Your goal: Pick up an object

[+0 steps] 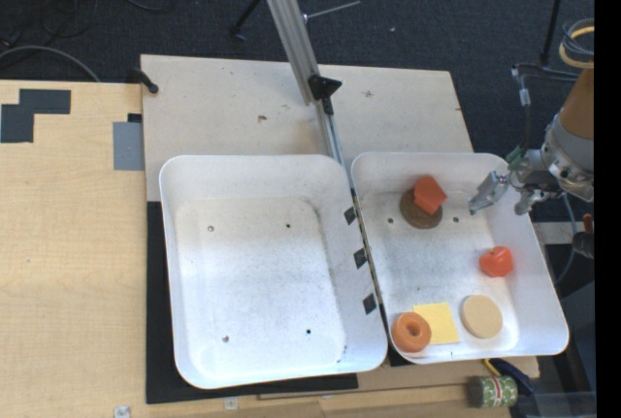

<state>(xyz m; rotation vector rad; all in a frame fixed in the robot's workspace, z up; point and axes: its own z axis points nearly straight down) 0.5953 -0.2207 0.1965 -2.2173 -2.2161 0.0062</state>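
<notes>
Bins: we count two shallow white bins side by side, the left bin [252,271] and the right bin [456,241].
Objects: we count six, all in the right bin: one red block [429,192] resting on one brown disc [420,211], one small red piece [497,261], one tan disc [481,316], one yellow square [436,321] and one orange ring [412,332].
Gripper: the gripper [503,194] hangs over the right bin's upper right part, its two fingers spread apart with nothing between them.
Nearest object: the red block lies at 9 o'clock from the gripper, near but apart.
Small red piece: at 6 o'clock from the gripper, near.
Lower group: ring, square and tan disc lie along the bin's near edge, between 6 and 7 o'clock from the gripper, well apart; the ring overlaps the square's left edge.
</notes>
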